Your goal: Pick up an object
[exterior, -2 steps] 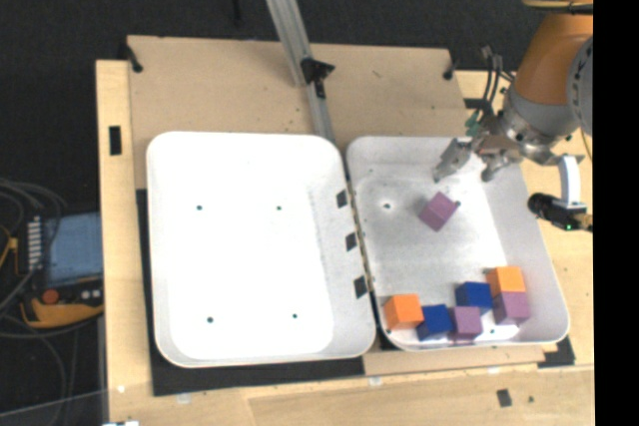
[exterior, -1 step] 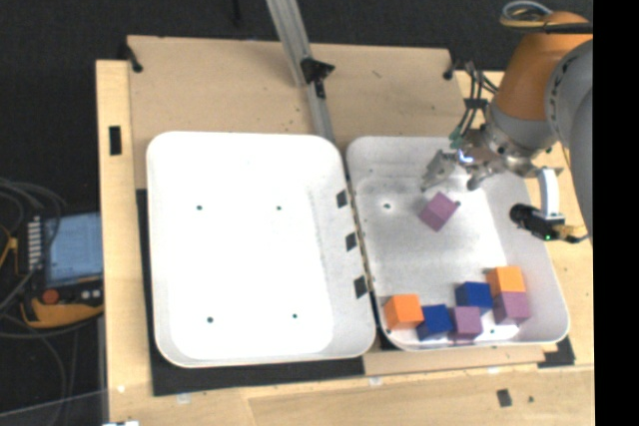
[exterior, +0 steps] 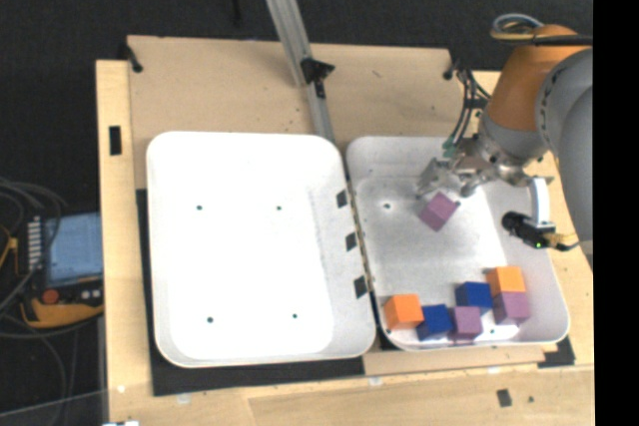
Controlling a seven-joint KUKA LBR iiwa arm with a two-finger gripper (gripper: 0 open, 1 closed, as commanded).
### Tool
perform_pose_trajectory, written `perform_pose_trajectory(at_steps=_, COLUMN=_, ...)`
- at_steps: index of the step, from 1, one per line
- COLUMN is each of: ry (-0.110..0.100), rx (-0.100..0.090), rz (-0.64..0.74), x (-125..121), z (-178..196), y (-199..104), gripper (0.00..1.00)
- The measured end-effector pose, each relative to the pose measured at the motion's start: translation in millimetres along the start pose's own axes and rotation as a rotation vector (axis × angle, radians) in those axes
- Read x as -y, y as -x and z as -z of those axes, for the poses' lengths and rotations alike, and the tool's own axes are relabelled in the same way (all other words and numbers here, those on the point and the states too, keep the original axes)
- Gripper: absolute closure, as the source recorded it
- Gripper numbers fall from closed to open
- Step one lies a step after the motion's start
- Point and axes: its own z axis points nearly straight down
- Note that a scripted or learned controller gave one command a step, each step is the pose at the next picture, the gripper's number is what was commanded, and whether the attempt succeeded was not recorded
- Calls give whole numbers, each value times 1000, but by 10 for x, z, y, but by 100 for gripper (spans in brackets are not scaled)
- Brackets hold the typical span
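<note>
My gripper hangs over the upper middle of the right bin, reached in from the right under the orange wrist band. A purple cube sits tilted between its fingertips, and the fingers are shut on it. Along the bin's front edge lie several other cubes: an orange cube, a blue cube, a second purple cube, another blue cube, a second orange cube and a third purple cube.
The left bin stands beside the right one, joined by black clips. A slanted metal pole rises behind the bins. A control pendant with cables lies off the bench at the left.
</note>
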Motion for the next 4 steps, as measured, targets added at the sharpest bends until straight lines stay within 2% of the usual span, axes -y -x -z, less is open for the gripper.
perform_pose_trajectory(at_steps=1, ry=5, rx=3, rz=2, x=-14, z=129, y=13, gripper=100)
perform_pose_trajectory(at_steps=3, ry=9, rx=-1, rz=0, x=-84, z=1164, y=101, gripper=100)
perform_pose_trajectory(at_steps=4, ry=1, rx=-4, rz=3, x=-131, z=1163, y=-483, gripper=100)
